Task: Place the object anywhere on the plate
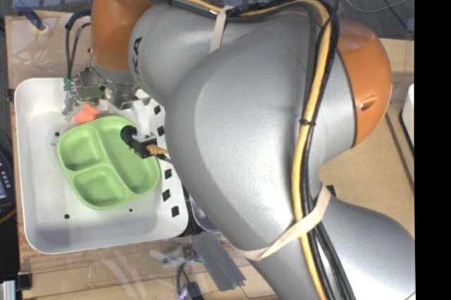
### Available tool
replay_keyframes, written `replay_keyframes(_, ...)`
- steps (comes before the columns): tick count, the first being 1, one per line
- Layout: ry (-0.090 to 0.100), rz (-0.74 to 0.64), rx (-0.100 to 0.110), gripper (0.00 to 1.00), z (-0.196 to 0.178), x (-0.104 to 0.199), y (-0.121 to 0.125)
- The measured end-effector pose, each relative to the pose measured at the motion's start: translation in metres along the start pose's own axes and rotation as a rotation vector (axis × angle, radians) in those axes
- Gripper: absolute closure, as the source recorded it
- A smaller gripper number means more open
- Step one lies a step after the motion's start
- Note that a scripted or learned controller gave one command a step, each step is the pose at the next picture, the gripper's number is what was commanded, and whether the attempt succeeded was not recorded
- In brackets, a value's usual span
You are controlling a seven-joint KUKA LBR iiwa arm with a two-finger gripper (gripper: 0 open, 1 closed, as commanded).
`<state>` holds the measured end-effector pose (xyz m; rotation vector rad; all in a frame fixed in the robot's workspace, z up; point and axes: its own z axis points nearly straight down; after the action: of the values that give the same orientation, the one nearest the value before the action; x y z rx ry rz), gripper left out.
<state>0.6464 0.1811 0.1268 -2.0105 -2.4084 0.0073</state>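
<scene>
Gripper (79, 103) sits over the bin's (32, 151) far edge, right beside your green plate (106, 163). Orange object (87, 113) peeks out beneath it; jaw state, you cannot tell.

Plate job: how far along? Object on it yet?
Not done, as far as this view shows. The green plate lies in the left bin, and the compartments in view hold nothing. An orange-pink object sits just off the plate's upper rim, under the gripper; whether it is gripped cannot be told. Left: get the object over the plate and down onto it.
</scene>
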Motion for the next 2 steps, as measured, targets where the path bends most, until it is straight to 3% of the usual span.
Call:
replay_keyframes(1,-0.001,-0.159,-0.004,0.00,-0.100,0.004,-0.084)
replay_keyframes(2,-0.002,-0.556,0.000,0.00,-0.077,0.017,-0.067)
